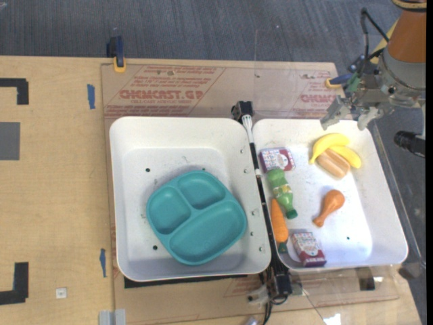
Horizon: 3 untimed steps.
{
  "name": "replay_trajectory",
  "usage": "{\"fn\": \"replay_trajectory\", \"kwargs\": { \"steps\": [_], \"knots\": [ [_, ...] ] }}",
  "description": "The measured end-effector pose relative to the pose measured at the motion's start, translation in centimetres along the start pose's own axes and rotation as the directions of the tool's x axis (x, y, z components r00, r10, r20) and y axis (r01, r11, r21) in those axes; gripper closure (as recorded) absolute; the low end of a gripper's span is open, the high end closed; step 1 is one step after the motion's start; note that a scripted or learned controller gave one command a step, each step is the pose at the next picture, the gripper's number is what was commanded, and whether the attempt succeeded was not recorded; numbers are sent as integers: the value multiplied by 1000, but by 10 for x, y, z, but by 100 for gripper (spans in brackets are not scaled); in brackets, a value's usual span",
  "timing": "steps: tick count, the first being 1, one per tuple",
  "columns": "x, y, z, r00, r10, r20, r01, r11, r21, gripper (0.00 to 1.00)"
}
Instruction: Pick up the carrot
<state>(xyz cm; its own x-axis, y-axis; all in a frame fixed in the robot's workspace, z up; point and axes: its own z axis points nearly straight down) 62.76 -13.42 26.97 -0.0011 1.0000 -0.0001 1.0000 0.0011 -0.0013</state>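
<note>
Carrot [279, 220]: small orange tapered toy vegetable, seemingly moulded plastic, lying flat in the right shallow white bin [385, 181], hard against that bin's left wall, long axis running near to far. Neighbours: a green plastic bottle-shaped toy [281, 190] just beyond its far end, apparently touching; a small white-and-maroon printed carton [308, 246] just to its near right; a second purple-labelled carton [276, 158] farther off; a brown toy drumstick [329, 206] to the right, apart; a yellow banana with a tan bun-like piece [335, 154] toward the far right. Left bin [128, 181] holds a teal three-compartment plastic plate [196, 217]. Handling, as judged: light, rigid, smooth and somewhat slippery, not fragile; round section likely to roll or squirt out under an off-centre pinch. Suggested hold: across the thicker middle, fingers closing left to right, though the wall leaves little room on the left side. Gripper [350, 117]: hangs over the far edge of the right bin, well apart from the carrot, its two grey fingers spread and holding nothing. Surface: tan board beneath both bins.
</note>
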Motion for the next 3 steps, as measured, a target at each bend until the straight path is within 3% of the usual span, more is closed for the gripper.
{"fn": "replay_trajectory", "kwargs": {
  "steps": [1, 2, 3],
  "knots": [
    [-4, -71, -6, 986, -166, 0, 166, 986, 0, 0],
    [19, -114, 104, 1000, -6, -3, 6, 1000, 7, 0],
    [-30, -76, 174, 989, -146, 0, 146, 989, -4, 0]
  ]
}}
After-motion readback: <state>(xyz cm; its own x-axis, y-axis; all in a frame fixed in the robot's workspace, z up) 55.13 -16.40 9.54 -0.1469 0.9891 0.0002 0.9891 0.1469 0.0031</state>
